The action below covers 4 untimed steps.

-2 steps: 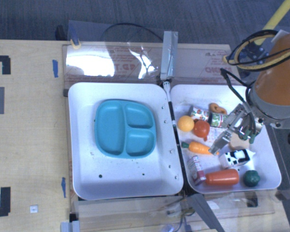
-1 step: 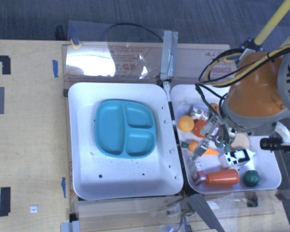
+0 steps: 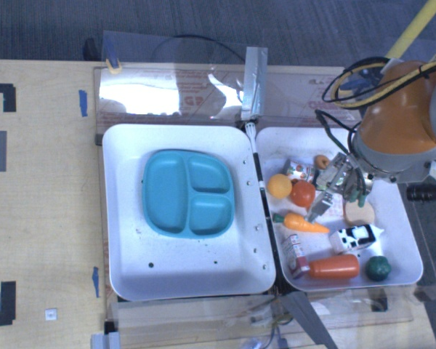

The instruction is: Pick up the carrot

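The carrot [image 3: 306, 224] is a small orange toy with a green stub at its left end. It lies flat in the middle of the right bin [image 3: 410, 227], pointing right. My gripper [image 3: 322, 203] hangs just above the carrot's right half, reaching in from the upper right under the arm's orange band. The tip sits between the carrot and a red tomato [image 3: 303, 193]. The carrot rests on the bin floor.
Around the carrot lie a yellow-orange ball [image 3: 280, 186], a small can [image 3: 298, 171], a bread slice [image 3: 358, 211], a black-and-white toy [image 3: 357, 237], a red sausage [image 3: 334, 267], a small bottle [image 3: 294, 249] and a dark green ball [image 3: 378, 267]. The left bin [image 3: 123, 217] holds a blue divided plate [image 3: 187, 193].
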{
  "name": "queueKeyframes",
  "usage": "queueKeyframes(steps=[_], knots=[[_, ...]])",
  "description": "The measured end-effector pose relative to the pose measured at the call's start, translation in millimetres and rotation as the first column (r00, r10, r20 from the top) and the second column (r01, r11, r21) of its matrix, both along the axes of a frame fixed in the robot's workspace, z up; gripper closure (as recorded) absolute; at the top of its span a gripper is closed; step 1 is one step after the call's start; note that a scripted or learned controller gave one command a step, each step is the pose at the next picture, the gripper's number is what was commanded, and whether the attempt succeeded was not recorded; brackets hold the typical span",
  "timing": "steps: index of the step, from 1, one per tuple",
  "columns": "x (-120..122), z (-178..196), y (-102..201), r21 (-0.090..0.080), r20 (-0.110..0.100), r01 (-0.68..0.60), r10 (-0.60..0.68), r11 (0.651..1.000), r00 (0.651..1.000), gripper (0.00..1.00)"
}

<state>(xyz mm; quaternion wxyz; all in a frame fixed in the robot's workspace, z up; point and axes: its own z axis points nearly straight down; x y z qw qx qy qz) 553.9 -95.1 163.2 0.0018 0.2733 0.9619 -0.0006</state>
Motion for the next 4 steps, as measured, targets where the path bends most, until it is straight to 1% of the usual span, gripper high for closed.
queueKeyframes(steps=[1, 2, 3, 4], knots=[[-38.8, -45.1, 0.5, 0.002, 0.005, 0.069, -0.069, 0.998, 0.998, 0.00], [-56.5, 23.6, 13.6, 0.003, 0.006, 0.195, -0.195, 0.981, 0.981, 0.00], [-31.1, -64.3, -21.9, 0.004, 0.011, 0.282, -0.282, 0.959, 0.959, 0.00], [-27.7, -52.0, -23.8, 0.003, 0.025, 0.285, -0.285, 0.959, 0.958, 1.00]])
